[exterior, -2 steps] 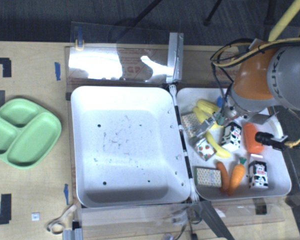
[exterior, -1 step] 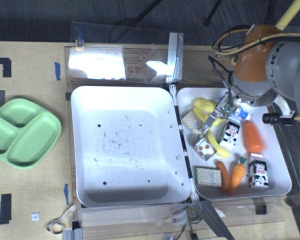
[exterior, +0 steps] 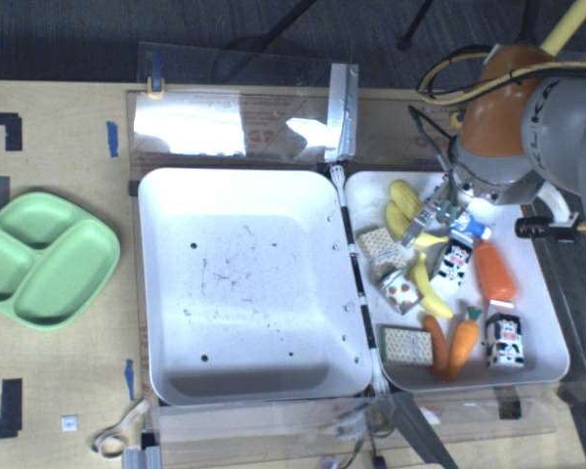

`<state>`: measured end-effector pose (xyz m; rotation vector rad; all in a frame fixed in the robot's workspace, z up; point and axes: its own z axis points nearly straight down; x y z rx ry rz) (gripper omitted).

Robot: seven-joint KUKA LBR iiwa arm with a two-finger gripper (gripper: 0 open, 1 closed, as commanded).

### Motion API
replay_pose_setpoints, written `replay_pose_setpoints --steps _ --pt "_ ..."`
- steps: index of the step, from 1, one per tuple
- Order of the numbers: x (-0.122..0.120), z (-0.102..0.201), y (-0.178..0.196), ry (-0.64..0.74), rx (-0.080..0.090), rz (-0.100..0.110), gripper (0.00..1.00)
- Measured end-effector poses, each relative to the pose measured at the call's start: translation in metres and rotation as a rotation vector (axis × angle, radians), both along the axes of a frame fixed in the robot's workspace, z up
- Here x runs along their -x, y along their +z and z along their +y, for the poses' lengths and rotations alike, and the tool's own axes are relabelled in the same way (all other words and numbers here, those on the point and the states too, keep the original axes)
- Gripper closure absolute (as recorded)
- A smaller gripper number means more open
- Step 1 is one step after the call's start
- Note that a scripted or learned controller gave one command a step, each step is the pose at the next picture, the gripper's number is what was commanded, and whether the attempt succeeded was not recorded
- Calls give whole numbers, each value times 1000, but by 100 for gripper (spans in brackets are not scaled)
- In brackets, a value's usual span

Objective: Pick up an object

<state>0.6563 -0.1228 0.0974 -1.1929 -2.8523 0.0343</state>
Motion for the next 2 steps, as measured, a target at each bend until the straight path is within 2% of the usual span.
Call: replay_pose_setpoints --steps 1,2 --pt "4 -19 14 -310 6 -38 100" --pt "8 58 88 -256 5 -59 100"
